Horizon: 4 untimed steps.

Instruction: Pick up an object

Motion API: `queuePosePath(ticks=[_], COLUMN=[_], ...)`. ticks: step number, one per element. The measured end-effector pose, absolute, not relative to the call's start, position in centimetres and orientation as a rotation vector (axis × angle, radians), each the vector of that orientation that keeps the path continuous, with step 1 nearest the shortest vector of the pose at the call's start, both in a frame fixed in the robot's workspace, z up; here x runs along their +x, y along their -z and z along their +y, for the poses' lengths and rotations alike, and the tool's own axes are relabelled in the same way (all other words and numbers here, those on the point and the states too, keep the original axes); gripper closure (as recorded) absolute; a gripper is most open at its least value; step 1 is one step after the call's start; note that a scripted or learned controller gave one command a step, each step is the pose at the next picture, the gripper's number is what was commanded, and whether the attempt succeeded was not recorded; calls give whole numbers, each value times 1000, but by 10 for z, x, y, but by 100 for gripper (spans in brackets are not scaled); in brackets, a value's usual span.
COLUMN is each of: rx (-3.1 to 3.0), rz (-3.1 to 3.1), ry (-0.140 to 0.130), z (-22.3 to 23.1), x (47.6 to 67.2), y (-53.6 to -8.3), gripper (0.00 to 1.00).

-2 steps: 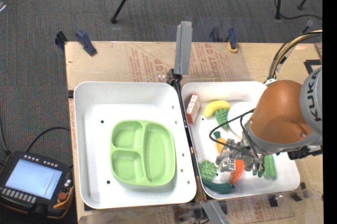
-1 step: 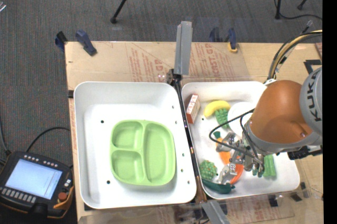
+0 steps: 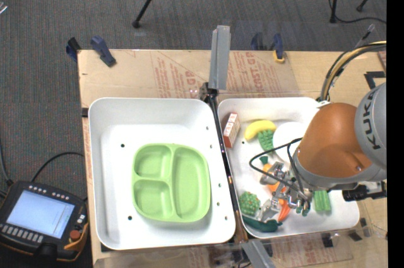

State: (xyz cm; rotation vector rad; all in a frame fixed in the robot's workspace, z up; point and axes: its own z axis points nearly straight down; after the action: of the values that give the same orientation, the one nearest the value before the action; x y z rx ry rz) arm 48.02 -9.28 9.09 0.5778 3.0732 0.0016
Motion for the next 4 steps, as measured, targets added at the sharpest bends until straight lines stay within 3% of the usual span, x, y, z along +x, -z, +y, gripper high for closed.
queuePosePath(ticks=[1, 2, 3, 4], rx=[572, 571, 566, 565], rz=[3084, 3084, 3086, 3086], ry=[-3, -3, -4, -4], z=[-92, -92, -92, -92], x=[478, 478, 478, 478], y=[-98, -98, -106, -106], gripper=[100, 0, 100, 0])
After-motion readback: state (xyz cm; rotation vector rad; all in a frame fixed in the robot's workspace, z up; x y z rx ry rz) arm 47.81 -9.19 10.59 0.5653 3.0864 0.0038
